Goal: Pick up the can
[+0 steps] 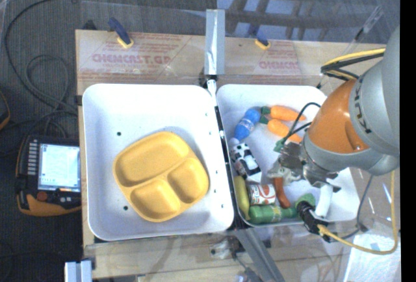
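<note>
Bins (97,144) x2: 1 can (262,193), 1 yellow tray (162,175), 2 carrots (286,113).

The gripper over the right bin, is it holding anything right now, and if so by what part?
It cannot be told. The gripper sits low in the right bin, just above the can, and the wrist hides the contact.

**Grey arm, orange band**

The arm (383,112) is bulky and rounded, with a smooth grey shell and 1 broad orange band above the wrist. A thin black cable arcs beside it; yellow cables run above and below. The gripper (289,173) end is dark and metallic.
</note>
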You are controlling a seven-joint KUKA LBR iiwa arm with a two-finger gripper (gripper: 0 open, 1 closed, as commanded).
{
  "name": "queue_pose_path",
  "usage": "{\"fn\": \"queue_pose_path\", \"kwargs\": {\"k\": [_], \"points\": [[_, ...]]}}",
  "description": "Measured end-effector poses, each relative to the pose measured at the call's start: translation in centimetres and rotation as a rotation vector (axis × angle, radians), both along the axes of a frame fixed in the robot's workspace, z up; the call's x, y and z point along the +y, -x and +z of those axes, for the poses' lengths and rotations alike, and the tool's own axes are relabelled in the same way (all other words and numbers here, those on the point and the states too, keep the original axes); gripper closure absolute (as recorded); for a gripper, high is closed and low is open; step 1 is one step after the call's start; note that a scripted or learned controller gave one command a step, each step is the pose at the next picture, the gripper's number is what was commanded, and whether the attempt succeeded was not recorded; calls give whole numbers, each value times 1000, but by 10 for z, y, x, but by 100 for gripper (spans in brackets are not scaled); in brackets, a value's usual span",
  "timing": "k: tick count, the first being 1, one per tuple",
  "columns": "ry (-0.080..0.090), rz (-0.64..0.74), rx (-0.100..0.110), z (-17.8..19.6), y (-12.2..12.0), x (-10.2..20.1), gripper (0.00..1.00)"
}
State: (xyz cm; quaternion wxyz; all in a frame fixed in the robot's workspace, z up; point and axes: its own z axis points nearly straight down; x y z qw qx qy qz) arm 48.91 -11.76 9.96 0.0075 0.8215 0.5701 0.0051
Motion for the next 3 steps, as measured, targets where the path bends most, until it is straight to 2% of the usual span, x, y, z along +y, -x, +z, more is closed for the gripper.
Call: {"fn": "queue_pose_path", "kwargs": {"k": [1,2,3], "points": [[-7,-190,21,83,6,65,100],[-6,-189,26,91,6,65,100],[-6,-180,21,116,-26,147,100]]}}
